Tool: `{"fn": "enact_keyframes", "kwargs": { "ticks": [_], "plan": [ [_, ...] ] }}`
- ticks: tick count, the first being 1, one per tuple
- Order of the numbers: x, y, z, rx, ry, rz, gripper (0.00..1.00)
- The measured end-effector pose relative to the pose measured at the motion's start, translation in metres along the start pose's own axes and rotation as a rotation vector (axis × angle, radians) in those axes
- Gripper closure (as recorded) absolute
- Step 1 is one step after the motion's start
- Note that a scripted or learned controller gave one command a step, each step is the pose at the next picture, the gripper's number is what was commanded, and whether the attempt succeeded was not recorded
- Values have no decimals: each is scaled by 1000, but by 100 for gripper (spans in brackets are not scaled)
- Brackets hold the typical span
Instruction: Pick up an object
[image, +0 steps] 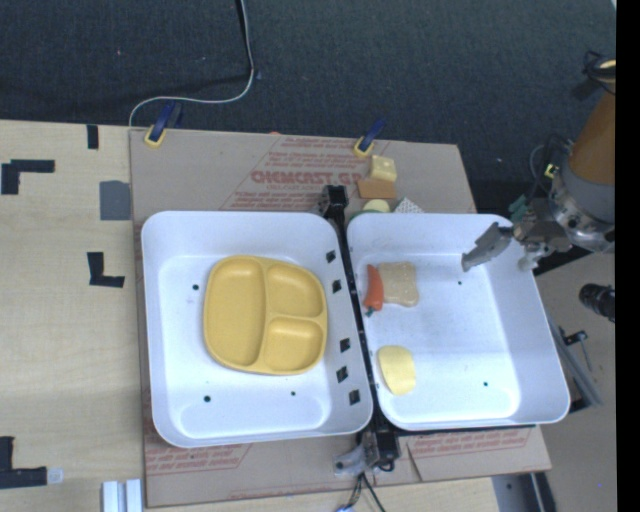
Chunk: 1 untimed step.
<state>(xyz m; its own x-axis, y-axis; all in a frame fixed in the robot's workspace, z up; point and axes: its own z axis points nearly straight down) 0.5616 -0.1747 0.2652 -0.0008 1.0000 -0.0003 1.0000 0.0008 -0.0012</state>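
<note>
Two shallow white bins are seen side by side on a cardboard sheet (300, 170) laid over a wooden bench (60, 300). The left bin (165, 400) is occupied by a yellow divided plate (265, 313), which lies flat near its middle with its compartments facing up. In the right bin (500, 370), three things are gathered along the left wall: an orange carrot-shaped piece (374, 287) at about ten o'clock from the bin's centre, a tan slice of bread (400, 284) touching it on its three o'clock side, and a pale yellow block (398, 370) at about eight o'clock, apart from the other two. Beyond the bins' far rims, at twelve o'clock from the seam between them, a small tan block (378, 185), a yellow cube (384, 167) and a pale round piece (375, 207) are clustered on the cardboard. The arm (595, 150) is seen entering from three o'clock, its orange band at the frame's edge and its wrist bent toward nine o'clock. The gripper (487, 247) is held over the right bin's upper right corner, at about two o'clock from that bin's centre, well apart from the carrot, bread and yellow block. A single grey finger (485, 248) is seen slanting down toward eight o'clock; nothing is seen between the fingers, and how far they are parted cannot be told.
</note>
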Motion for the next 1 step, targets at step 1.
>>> {"fn": "enact_keyframes", "kwargs": {
  "ticks": [1],
  "plan": [
    [52,40,118,11,5,-5,0]
  ]
}}
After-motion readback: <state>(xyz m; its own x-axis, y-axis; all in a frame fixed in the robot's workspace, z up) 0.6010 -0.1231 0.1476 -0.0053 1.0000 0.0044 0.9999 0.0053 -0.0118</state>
